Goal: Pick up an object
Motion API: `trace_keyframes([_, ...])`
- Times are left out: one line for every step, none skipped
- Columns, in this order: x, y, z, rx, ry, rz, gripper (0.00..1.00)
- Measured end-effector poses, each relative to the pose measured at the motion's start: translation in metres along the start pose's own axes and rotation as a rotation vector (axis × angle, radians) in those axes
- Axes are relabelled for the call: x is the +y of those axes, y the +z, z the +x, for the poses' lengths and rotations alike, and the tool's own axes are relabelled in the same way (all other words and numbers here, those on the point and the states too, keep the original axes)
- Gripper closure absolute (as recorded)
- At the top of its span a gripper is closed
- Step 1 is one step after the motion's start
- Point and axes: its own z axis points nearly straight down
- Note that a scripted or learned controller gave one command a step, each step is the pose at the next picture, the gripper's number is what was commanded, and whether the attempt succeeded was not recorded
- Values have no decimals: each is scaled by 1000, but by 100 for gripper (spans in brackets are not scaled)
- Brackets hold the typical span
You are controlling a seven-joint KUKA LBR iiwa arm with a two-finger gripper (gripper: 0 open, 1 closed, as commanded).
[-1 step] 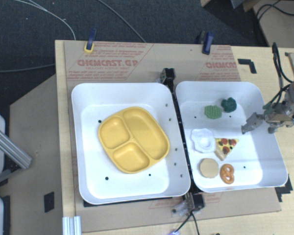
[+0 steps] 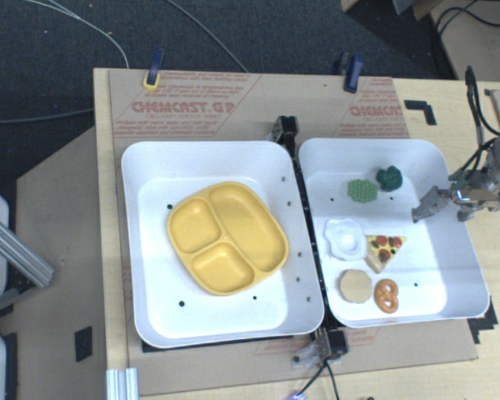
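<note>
Six food toys [image 2: 369, 242] beside fingers [image 2: 425, 207]

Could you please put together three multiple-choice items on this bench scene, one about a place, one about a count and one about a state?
1. Where does the yellow divided plate lie?
A. In the left bin
B. In the right bin
C. On the floor

2. How many toy foods lie in the right bin?
A. Two
B. Four
C. Six

3. How does the tool stand to the foods?
A. Clamped on the pizza slice
B. Apart from them, at the right bin's right side, touching none
C. Resting on the yellow plate

Answers:
1 A: the plate sits in the middle of the left bin.
2 C: green round piece, dark green piece, fried egg, pizza slice, round cookie, pretzel.
3 B: bare white floor lies between the tool and the nearest food.
</note>
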Motion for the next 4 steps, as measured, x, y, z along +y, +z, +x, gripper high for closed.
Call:
trace_keyframes([-1, 63, 2, 3, 0, 5, 0])
trace_keyframes([1, 108, 3, 5, 0, 0, 0])
trace_keyframes([3, 94, 3, 4, -1, -8, 100])
trace_keyframes([11, 49, 2, -2, -2, -4, 100])
